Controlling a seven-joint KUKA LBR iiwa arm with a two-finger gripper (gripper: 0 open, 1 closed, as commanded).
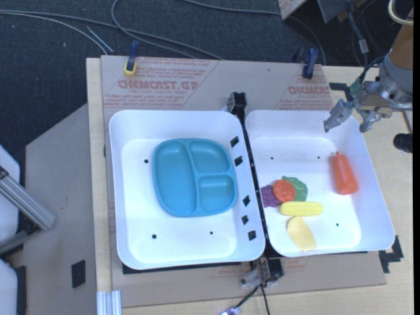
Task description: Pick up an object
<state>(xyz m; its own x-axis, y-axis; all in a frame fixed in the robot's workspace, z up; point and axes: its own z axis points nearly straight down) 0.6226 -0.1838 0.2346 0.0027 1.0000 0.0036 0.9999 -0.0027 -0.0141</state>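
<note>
My gripper [350, 118]: two fingers spread apart, nothing between them; it hangs over the upper right corner of the right bin, touching no object that I can see.
My fingers: one grey tip [335, 119] points down-left over the bin's far wall, the other [365, 123] sits just beside the bin's right rim.
My arm [400, 71]: comes in from the right, grey wrist over the bare bench.
Right bin [289, 128]: white and shallow; the toys crowd its lower middle, while the upper left floor is open white.
Edges near me: the far wall and right rim of this bin lie under my fingers; the black divider [244, 169] between the bins is well to my left.
Orange carrot [343, 173]: nearest toy, below my gripper, lying lengthwise near the right wall, apart from the rest.
Toy cluster: a purple piece [268, 195], a red-orange round piece [283, 190] and a green piece [299, 188] touch one another; a yellow corn cob [301, 209] lies just below them, and a pale yellow piece [302, 233] below that, close to the near rim.
Left bin [131, 169]: holds a blue divided plate [195, 176] near its middle, white floor all round it.
Bench [164, 77]: printed board under both bins, clamped at the far edge by a yellow clip [130, 65] and a blue clip [309, 65].
</note>
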